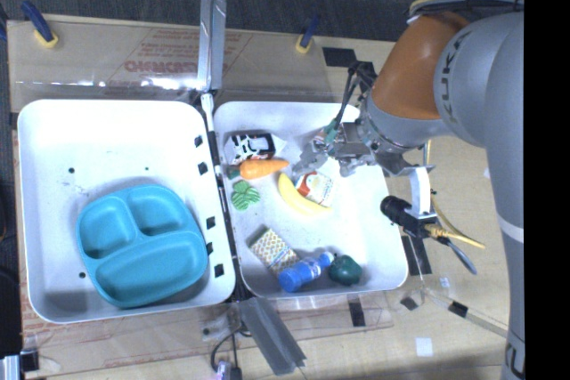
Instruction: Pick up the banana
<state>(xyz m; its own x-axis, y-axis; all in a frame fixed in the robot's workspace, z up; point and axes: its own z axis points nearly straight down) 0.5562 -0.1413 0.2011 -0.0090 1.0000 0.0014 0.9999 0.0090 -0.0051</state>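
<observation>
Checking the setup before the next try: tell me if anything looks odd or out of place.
Nothing stands out. The banana lies in the right bin among other small items, with the tool just above it. The blue tray sits flat in the left bin.

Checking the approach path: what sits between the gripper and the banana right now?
In the camera view, a small red-and-white packet lies between the gripper and the banana, resting against the banana's upper side. The carrot lies off to the left.

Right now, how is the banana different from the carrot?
The banana is yellow and curved; the carrot is orange and straighter. The banana lies nearer the gripper, with a red-and-white item against it; the carrot lies near the bin's left wall. Both rest in the right bin.
</observation>
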